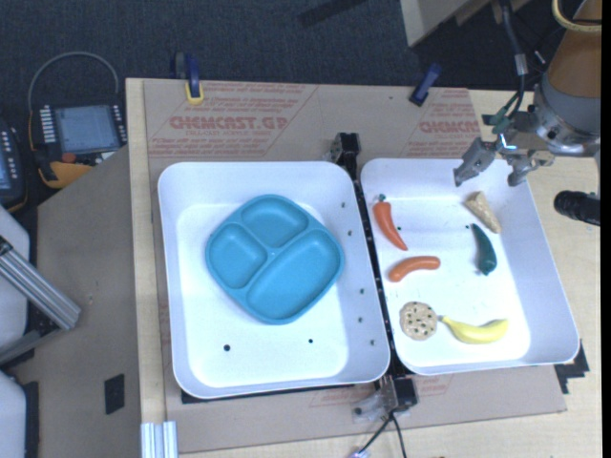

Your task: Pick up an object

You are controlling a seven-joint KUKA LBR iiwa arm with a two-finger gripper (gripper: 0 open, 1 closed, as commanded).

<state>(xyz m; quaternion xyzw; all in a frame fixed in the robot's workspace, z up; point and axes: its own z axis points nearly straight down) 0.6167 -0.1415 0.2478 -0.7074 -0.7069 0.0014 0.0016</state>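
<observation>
My gripper [496,167] hangs open over the back of the right bin [544,256], its two fingers spread with nothing between them. Just below it lies a tan wedge-shaped piece [484,211]. A dark green pepper [485,250] lies in front of that. On the bin's left side are an orange carrot [385,222] and a red sausage [413,267]. Near the front are a round cookie [417,320] and a yellow banana [475,329].
The left bin [191,342] holds a blue divided plate [274,257]. A black clamp [346,146] sits between the bins at the back. A pendant with a screen [86,127] lies off the bench at far left.
</observation>
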